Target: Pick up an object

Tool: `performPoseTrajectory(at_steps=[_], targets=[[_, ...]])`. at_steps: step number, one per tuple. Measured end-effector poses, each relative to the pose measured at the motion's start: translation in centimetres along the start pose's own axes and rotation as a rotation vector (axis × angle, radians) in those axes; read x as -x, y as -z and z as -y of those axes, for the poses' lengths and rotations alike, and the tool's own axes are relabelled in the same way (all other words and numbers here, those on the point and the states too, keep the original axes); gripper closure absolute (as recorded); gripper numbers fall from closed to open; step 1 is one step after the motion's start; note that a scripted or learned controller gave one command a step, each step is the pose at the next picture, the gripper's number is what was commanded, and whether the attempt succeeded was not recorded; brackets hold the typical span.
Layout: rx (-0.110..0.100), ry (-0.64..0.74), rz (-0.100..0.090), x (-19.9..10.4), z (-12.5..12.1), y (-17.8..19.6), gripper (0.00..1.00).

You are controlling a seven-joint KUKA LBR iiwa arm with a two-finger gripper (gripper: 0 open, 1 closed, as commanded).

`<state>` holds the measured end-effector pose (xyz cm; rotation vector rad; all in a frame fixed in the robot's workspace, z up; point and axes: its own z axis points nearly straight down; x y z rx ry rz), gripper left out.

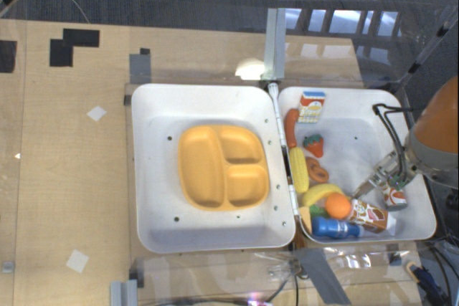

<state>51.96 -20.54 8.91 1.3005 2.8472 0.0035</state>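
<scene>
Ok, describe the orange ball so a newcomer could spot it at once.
Look in the right bin, near its front-left corner. The orange ball sits there between the banana and the blue bottle. It is the one round, plain orange thing in that pile.

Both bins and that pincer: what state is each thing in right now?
yellow divided tray: lying flat in the left bin, compartments bare
milk carton: lying at the right bin's far edge
strawberry: loose, untouched
corn cob: lying along the divider
orange: resting on the banana
blue bottle: on its side
pincer: low in the right bin, grip unclear
</scene>
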Motion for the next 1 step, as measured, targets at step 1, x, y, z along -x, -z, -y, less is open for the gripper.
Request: performPoseTrajectory(at_steps=[1], targets=[[0.001, -0.370, -0.001, 1.14, -4.67, -0.10, 0.00]])
